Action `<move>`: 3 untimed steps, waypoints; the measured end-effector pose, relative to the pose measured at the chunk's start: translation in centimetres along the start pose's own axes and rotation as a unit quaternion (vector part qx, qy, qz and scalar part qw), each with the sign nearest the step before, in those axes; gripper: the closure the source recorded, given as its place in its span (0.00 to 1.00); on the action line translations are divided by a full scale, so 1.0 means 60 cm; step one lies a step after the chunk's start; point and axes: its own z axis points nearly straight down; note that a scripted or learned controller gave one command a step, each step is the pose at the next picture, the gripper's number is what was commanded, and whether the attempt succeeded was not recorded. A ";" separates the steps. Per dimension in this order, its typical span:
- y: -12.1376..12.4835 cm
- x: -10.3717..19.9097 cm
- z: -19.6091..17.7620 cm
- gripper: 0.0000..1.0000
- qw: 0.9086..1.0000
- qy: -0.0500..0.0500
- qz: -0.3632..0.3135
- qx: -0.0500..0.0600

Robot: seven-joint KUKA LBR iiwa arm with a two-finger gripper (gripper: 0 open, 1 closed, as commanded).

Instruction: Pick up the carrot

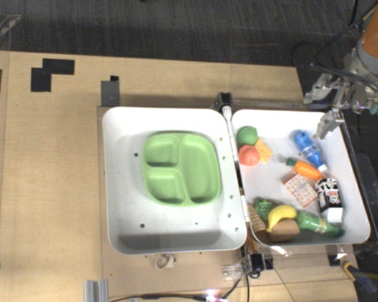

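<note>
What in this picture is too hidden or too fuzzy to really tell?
- Pincer, camera view: too small and blurred to tell how it is set.
- Arm: cut off by the right edge.
- Brown item under the banana: mostly covered, so its kind is unclear.
- Patterned packet beside the carrot: print too small to read.
- Bottom of the right bin: items overlap, hiding their outlines.
</note>
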 end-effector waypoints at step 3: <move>0.013 0.121 0.312 0.00 0.979 -0.003 -0.202 0.001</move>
